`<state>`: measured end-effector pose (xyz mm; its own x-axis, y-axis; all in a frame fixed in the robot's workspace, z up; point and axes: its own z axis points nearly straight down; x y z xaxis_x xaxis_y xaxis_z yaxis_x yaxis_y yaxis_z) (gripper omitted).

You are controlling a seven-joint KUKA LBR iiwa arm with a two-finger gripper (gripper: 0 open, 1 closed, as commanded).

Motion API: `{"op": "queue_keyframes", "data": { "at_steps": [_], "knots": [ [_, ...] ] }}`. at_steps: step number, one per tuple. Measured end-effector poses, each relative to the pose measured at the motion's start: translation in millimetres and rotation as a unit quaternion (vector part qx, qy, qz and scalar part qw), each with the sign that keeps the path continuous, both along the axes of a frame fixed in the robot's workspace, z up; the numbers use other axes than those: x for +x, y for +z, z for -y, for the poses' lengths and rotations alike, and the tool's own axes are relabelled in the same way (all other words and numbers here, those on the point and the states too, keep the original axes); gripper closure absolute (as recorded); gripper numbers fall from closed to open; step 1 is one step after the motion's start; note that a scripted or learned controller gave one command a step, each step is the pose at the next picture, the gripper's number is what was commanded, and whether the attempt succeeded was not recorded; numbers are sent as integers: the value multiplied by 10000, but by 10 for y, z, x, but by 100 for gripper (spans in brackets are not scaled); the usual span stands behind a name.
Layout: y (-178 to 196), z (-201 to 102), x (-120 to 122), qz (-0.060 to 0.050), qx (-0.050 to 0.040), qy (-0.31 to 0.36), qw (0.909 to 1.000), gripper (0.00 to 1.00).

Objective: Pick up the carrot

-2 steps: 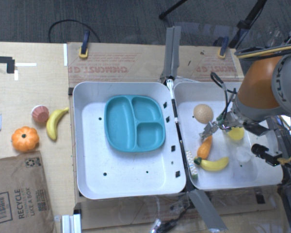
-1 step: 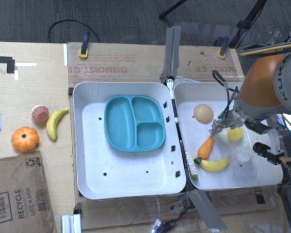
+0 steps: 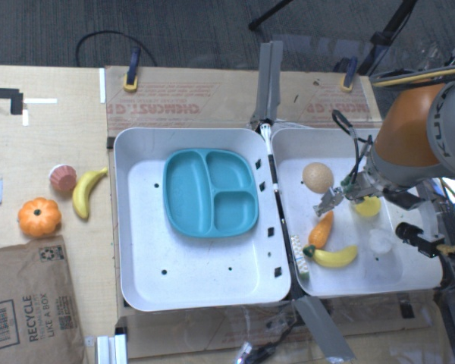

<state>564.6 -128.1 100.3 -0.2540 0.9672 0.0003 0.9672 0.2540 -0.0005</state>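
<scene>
Carrot (image 3: 321, 230) lies in right bin (image 3: 387, 279), btwn egg (image 3: 317, 177) & banana (image 3: 335, 257). Gripper (image 3: 332, 200) sits just above carrot's top end; jaws open, nothing held.

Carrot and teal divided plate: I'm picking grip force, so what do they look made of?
The carrot looks like molded plastic or rubber play food: uniform orange, slight sheen, though the view leaves it open. The teal divided plate looks like matte silicone or plastic: even colour, soft rounded rims, no glare.
</scene>
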Motion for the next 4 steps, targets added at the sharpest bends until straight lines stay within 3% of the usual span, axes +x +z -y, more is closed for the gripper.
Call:
{"op": "queue_keyframes", "data": {
  "at_steps": [1, 2, 3, 4],
  "knots": [
    [-90, -209, -341, -4, 4, 1992, 9800, 0],
    [3, -198, -332, 12, 1, 1968, 9804, 100],
    [909, -783, -517, 0, -5, 560, 9984, 100],
    [39, -186, -879, -12, -3, -159, 9999, 100]
  ]
}}
